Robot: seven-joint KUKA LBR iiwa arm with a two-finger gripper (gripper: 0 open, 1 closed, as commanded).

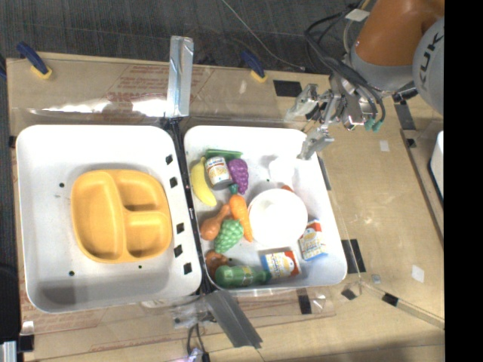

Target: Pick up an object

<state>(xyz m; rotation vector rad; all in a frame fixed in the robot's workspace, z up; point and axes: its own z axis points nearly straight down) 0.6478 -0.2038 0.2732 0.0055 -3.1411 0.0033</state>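
Down at the near edge, a grey tape strip (pixel 235 321) lay on the worktop (pixel 392 225) just below the seam between the two bins. Starting at nine o'clock, the left bin (pixel 38 202) carried a yellow divided tray (pixel 121 213), sitting flat near the middle with its three compartments facing up. Blue clamps (pixel 34 60) showed along the far rim, and a silver tape post (pixel 179 78) stood at twelve o'clock over the seam.

Moving right, the right bin (pixel 332 236) was packed. A banana (pixel 200 183) lay along its left wall, with a small can (pixel 218 171) and a bunch of purple grapes (pixel 239 173) just beside it. Below those sat a carrot (pixel 240 211) and a green bumpy fruit (pixel 229 234), touching each other, and a dark green bottle (pixel 240 276) lay on its side at six o'clock. A white round bowl (pixel 277 216) sat in the middle, with a labelled can (pixel 280 263) and a small carton (pixel 312 243) close to its lower right side.

Up at one o'clock, the gripper (pixel 321 127) hung over the bin's far right corner, above the toys and apart from them. Its fingers pointed down toward the rim with nothing between them; whether they were open or closed, I could not tell. The arm (pixel 392 29), orange band up top, reached in from the right.
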